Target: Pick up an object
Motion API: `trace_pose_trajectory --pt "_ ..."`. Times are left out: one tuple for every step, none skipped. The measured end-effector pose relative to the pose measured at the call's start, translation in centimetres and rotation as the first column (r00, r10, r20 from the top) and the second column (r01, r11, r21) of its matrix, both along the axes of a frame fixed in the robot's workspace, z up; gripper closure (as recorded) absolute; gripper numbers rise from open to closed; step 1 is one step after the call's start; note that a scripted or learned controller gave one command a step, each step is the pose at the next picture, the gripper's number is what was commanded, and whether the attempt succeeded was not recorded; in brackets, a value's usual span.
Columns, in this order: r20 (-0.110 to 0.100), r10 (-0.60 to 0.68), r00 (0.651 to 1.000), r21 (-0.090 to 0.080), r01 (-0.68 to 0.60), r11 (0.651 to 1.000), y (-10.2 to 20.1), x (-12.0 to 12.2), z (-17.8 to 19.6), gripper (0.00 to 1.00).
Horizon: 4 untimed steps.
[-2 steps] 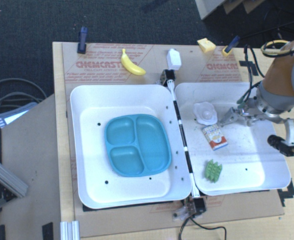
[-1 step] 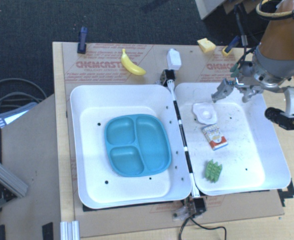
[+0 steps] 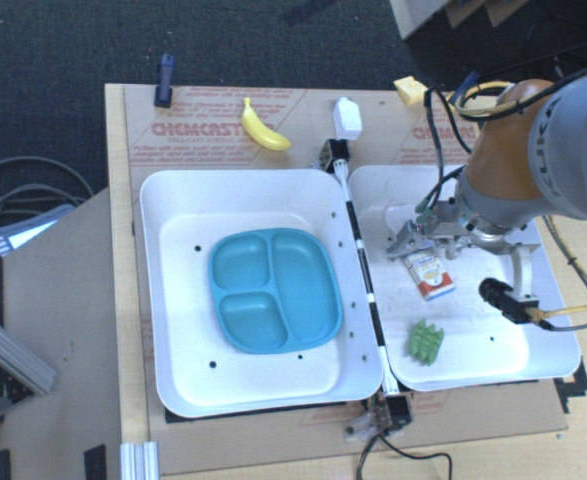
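No object is lifted yet. The gripper is lowered over the small carton in the right bin; its state cannot be told.

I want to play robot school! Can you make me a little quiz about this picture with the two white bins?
1. True or false: the blue divided plate lies in the left bin.
2. Which thing lies nearest the gripper in the right bin? A) the small carton B) the green toy C) the banana
3. Fill in: the banana lies on the ____, outside both bins.

Key:
1. True.
2. A, the carton lies just below the gripper.
3. Bench, beyond the left bin's far edge.
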State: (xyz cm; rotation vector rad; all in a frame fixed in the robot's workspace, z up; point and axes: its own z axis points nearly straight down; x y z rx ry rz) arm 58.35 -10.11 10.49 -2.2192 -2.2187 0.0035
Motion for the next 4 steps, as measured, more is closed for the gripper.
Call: trace_pose_trajectory --pt "0.002 -0.001 1.0 0.0 0.001 1.0 0.8 -1.8 -2.1 0.0" --pt "0.002 0.0 1.0 0.0 0.0 1.0 0.3 -4.8 -2.1 0.0" --pt "0.003 -0.001 1.0 0.0 0.001 1.0 0.3 -4.8 -1.1 1.0" --pt "0.005 0.002 1.0 0.0 -0.002 1.0 7.2 -2.0 8.0 1.0"
